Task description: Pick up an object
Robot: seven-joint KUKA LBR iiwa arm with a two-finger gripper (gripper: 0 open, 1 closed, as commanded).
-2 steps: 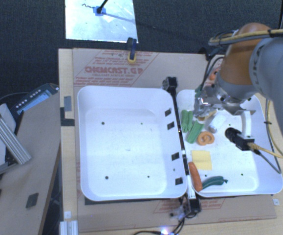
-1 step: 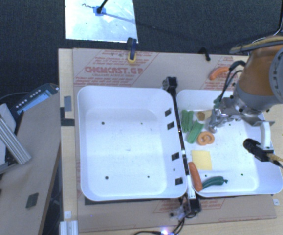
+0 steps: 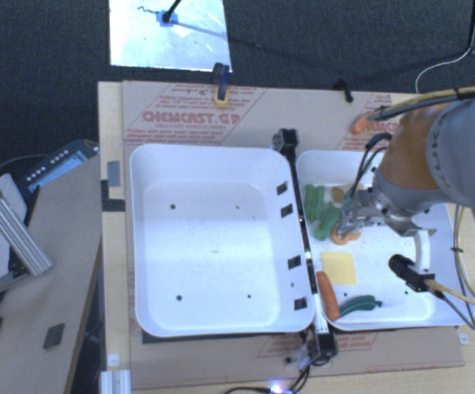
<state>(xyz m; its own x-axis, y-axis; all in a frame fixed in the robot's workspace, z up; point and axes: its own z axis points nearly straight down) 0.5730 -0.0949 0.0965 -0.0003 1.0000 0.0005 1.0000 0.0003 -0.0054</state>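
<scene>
The claw (image 3: 353, 220) hangs low over the green pod (image 3: 327, 220) and orange piece (image 3: 345, 237); its grip cannot be told. Crowded neighbours could spoil the pick

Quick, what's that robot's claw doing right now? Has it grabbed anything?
Gripper: down in the right bin among the green pieces; whether it has grabbed anything cannot be told.

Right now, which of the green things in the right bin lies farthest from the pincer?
The dark green one at the bin's near edge, beside the carrot. The two lighter green pieces lie up by the pincer.
</scene>
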